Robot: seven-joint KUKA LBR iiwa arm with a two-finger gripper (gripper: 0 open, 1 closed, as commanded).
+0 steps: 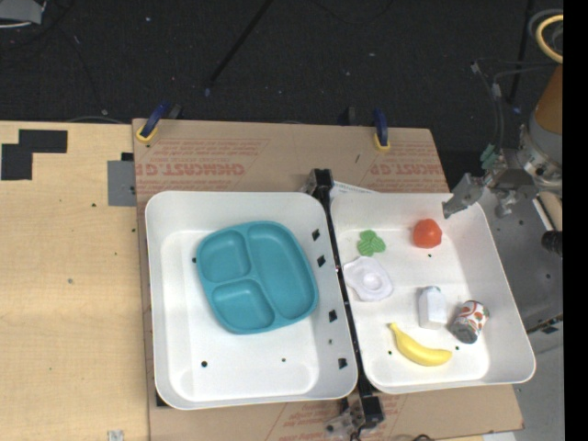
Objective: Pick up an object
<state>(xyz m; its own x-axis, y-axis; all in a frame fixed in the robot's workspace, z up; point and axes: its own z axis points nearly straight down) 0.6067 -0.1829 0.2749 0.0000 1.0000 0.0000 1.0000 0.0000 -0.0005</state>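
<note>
Lying in the right bin [501,274], banana [420,347] runs left-right, ends curling up.

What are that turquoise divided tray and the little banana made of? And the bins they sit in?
The turquoise tray looks like moulded plastic with a matte finish: one even colour and soft rounded dividers. The banana seems a plastic toy, uniformly yellow and faintly glossy, though the picture is too small to be sure. The left bin and right bin look like smooth white plastic with rounded rims.
</note>
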